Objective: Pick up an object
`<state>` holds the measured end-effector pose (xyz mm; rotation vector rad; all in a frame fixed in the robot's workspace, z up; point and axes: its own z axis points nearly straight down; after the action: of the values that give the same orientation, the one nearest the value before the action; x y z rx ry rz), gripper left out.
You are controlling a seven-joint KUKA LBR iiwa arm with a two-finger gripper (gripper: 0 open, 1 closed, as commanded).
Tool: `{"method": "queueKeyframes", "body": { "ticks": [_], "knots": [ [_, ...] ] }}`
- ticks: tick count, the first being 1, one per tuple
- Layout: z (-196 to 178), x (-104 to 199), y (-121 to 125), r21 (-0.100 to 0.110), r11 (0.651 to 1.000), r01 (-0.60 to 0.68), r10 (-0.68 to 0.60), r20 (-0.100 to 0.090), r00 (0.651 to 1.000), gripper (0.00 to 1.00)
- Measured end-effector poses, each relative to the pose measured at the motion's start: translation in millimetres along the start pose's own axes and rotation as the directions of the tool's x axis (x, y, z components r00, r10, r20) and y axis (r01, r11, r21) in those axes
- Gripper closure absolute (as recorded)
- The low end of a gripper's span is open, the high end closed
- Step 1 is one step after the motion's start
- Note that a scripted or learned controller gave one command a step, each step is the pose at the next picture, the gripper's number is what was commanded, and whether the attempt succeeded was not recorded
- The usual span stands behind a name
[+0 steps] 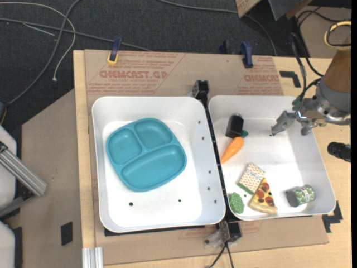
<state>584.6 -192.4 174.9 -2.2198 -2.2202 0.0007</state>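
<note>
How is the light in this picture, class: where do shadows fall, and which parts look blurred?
Camera view: soft, even overhead light; the white bins look bright but not blown out; the toy carrot and the black block cast only faint shadows; the gripper looks slightly smeared; the teal divided plate is sharp.

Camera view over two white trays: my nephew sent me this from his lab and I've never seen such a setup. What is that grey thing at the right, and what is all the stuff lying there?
The photo comes from one fixed camera above a bench, looking down at a slant. The grey thing is a robot arm; its gripper, two spread fingers, hangs over the right bin with nothing between them. That bin holds toys: a carrot, a black block, a small box, a pizza slice, a green piece and a small can. The left bin holds a blue divided plate. The arm is meant to pick something up.
</note>
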Motion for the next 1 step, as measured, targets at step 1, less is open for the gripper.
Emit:
{"method": "queueKeyframes", "body": {
  "ticks": [1],
  "knots": [
    [42.4,2.1,1.2,0.004,1.000,0.000,0.000,-0.001,1.000,0.00]
  ]
}}
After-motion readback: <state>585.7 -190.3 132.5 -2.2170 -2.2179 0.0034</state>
